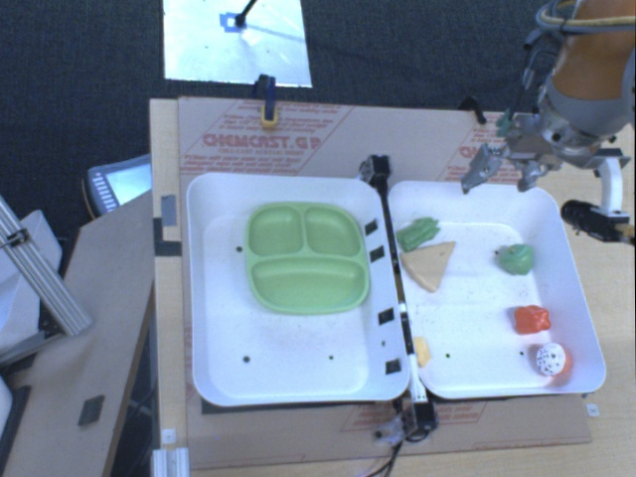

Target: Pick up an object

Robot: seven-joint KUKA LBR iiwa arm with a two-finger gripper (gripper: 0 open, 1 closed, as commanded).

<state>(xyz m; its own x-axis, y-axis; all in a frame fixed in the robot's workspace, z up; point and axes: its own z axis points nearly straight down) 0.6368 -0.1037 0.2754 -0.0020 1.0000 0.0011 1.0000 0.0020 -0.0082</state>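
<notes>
My gripper [504,173] hangs above the far rim of the right bin [487,371], open, with nothing between its fingers. In that bin lie a green leafy toy [417,233] near the far left, a tan wedge [429,264] just in front of it, a round green toy [516,259] on the right, a red piece [532,319] below that, and a white ball with dots [549,359] at the near right corner. A small yellow piece [422,351] rests by the divider. All of them are well below and forward of the gripper.
The left bin [214,296] holds a green divided plate [304,257]. Black clips run along the divider [390,266] between the bins. A yellow-and-black clamp [267,100] sits on the cardboard behind the left bin.
</notes>
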